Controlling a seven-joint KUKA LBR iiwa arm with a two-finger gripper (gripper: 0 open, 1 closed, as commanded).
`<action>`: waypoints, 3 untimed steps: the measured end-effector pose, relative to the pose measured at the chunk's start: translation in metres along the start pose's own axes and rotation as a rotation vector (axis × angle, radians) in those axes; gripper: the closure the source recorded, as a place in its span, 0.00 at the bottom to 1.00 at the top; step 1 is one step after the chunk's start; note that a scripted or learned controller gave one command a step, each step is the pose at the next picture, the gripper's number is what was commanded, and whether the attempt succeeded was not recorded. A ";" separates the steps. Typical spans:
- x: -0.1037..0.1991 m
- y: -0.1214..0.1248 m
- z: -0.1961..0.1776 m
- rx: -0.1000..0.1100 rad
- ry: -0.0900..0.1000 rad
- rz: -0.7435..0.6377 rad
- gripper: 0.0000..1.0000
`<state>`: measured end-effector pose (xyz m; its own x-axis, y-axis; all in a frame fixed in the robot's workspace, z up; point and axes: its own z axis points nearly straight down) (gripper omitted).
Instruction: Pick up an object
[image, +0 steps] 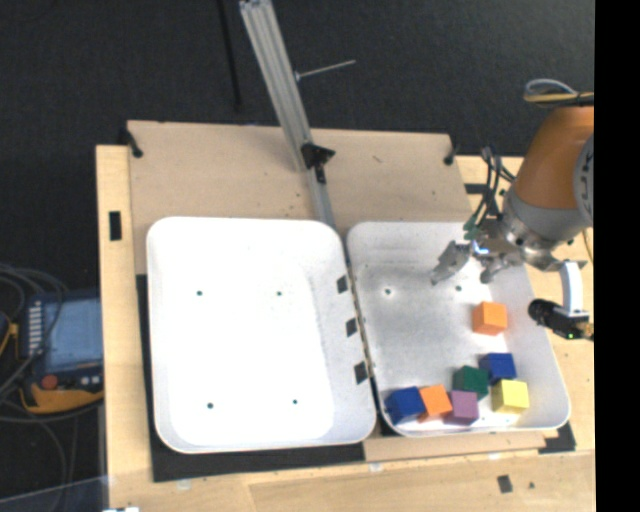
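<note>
Wooden worktop (250, 165) carrying two white bins side by side. Left bin (170, 330) beside right bin (400, 270). Grey and orange arm (555, 165) reaching in over right bin's far end. Jaws (470, 262) spread open, gripping nothing, above bare bin floor. Orange cube (490, 317) lying near, just toward the front. Farther front: blue (404, 403), orange (436, 400), purple (464, 405), green (471, 380), blue (497, 366), yellow (512, 394) cubes clustered.

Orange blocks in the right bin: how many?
2. One small orange block sits alone mid-bin, right side; another orange cube is in the front row between blue and purple blocks.
</note>
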<state>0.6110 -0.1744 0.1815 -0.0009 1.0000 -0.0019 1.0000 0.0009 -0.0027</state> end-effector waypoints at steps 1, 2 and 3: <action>0.003 0.009 0.051 0.001 0.000 -0.002 0.00; 0.002 0.011 0.036 -0.007 0.000 -0.001 1.00; 0.005 0.021 -0.023 -0.011 0.000 -0.003 1.00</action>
<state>0.6318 -0.1691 0.2045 -0.0043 1.0000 -0.0015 1.0000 0.0043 0.0082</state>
